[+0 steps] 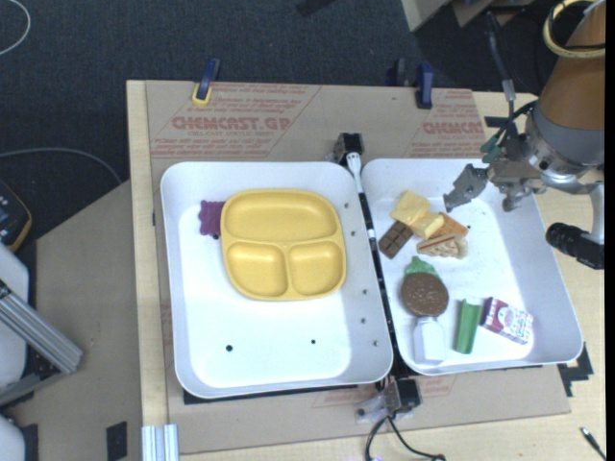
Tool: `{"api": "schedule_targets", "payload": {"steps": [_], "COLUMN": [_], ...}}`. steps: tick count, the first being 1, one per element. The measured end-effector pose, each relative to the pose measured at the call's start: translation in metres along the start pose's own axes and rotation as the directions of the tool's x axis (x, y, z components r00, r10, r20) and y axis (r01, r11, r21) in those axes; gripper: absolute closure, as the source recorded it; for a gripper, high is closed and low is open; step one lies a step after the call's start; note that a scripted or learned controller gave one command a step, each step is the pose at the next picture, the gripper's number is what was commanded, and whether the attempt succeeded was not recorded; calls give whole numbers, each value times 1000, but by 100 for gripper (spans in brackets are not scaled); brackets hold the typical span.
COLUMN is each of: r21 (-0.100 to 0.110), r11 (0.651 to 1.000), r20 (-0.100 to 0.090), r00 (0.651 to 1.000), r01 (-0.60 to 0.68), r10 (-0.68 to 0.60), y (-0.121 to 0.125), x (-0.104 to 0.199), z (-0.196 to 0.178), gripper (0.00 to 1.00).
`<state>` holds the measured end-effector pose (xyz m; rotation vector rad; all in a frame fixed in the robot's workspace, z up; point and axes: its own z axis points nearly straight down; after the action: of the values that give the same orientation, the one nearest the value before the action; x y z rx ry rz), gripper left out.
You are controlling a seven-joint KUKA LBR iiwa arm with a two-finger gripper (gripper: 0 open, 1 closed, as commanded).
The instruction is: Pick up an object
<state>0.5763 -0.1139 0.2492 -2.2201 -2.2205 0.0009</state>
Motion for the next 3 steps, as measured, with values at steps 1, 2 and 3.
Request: {"api": "schedule_targets", "payload": {"steps": [1,2,3], "r21": [0,0,3], "r11": [1000,1000,1000], "r20": [0,0,-1], "r00": [1000,1000,1000], "r01": [0,-2,-1], "r10": [0,2,1], "y": [3,-1,-4], "x": [8,16,10], "z": [56,101,161], "gripper": [0,0,0]}}
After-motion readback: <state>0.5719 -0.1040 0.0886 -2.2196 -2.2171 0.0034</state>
